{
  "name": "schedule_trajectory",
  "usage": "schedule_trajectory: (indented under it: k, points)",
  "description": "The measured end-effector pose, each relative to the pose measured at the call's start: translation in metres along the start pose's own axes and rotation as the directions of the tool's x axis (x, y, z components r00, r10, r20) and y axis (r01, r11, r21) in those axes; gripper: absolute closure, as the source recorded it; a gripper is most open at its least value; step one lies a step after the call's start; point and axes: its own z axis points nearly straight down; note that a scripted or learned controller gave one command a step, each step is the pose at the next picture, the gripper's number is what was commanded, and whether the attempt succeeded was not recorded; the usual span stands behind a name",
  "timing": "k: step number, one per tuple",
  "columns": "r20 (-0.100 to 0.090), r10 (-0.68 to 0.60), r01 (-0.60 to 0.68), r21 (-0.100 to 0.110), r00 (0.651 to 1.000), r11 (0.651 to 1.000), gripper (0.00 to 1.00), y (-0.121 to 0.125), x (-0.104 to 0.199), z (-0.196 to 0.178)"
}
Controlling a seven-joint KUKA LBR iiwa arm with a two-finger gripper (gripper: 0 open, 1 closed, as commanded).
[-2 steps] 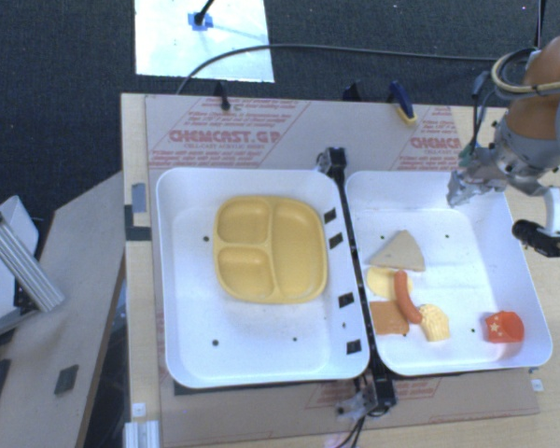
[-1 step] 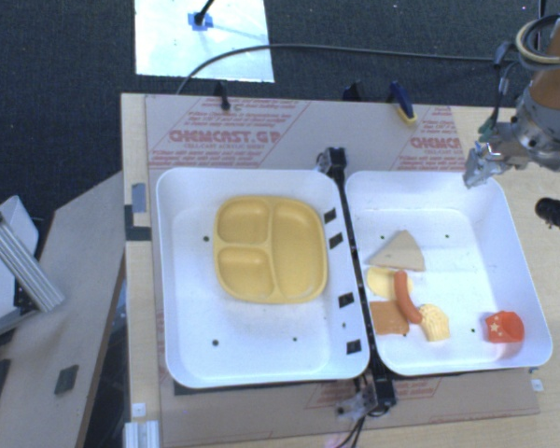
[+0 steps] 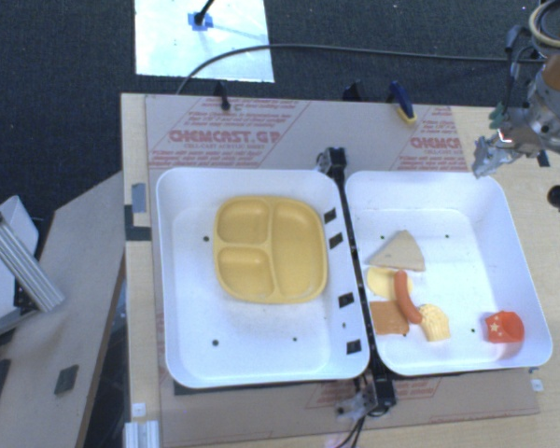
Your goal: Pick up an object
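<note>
Robotics lab: bench [image 3: 261,124], cabling, aluminium framing [image 3: 19,259].

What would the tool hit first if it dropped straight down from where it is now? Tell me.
Probably the back right corner rim of the right bin. The tool hangs just above that corner, away from the food. Depth is hard to judge from this slanted view, so it might land just outside the rim on the bench.

Cut off / unclear

Arm [image 3: 553,73] cropped by right edge, mostly out of frame. Gripper [image 3: 486,160] small, blurry at right bin's [image 3: 518,241] far corner; can't tell finger state. Orange slab [image 3: 389,319] partly under sausage [image 3: 407,297].
</note>
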Motion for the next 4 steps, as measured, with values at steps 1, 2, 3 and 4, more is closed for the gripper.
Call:
schedule_trajectory:
  k: [1,2,3,4]
  points:
    - [-0.002,-0.001,0.001,0.005,1.0,1.0,1.0,-0.009,0.059,0.009]
    - [-0.002,-0.001,0.001,0.005,1.0,1.0,1.0,-0.013,0.109,0.017]
    - [-0.003,-0.003,0.003,0.006,1.0,1.0,1.0,-0.023,0.167,0.026]
    - [-0.003,-0.002,0.002,0.006,1.0,1.0,1.0,-0.034,0.209,0.023]
